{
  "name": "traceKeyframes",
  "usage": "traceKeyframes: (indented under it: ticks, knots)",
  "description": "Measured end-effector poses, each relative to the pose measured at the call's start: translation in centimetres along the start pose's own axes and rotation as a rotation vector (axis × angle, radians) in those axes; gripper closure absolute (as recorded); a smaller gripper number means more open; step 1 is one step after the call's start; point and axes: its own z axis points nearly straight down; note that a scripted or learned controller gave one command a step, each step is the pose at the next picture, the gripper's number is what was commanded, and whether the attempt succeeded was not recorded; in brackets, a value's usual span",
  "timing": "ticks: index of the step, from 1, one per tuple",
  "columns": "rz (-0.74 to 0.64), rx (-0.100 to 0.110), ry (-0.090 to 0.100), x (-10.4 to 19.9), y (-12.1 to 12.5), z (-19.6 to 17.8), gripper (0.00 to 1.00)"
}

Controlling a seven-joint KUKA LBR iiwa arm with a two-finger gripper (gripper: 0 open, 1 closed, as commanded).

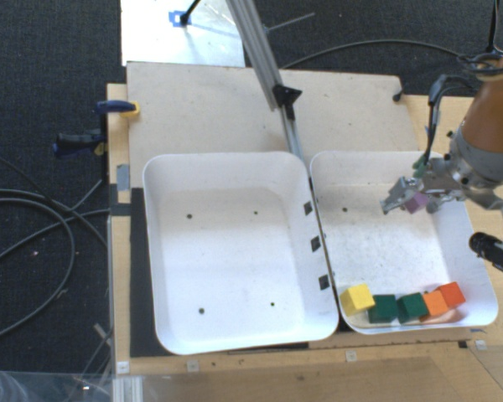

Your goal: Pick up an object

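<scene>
The gripper is seen above the right bin, near that bin's far right part, with a small purple block caught between its fingers; the fingers are closed on it and the block is lifted clear of the bin floor. The gripper is carried by the grey arm, whose orange band is seen at the right of the bin.

Along the near wall of the right bin a row of blocks is laid: a yellow block at the left end, then two green blocks touching each other, then an orange block and a red block at the right end. All are well apart from the gripper.

The left bin is set just beside the right bin, their walls touching. Beyond both bins a bare bench board is seen, crossed by a slanted metal pole. Clamps are fixed at the bench's left edge, and black cables lie on the dark floor further left.
</scene>
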Motion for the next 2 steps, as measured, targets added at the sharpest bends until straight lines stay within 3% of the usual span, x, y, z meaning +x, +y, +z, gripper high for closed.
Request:
traceKeyframes:
  ticks: [1,2]
  knots:
    - [0.002,-0.010,-0.006,-4.5,4.7,-7.4,0.00]
    - [0.003,0.008,0.000,-7.0,2.2,8.4,0.00]
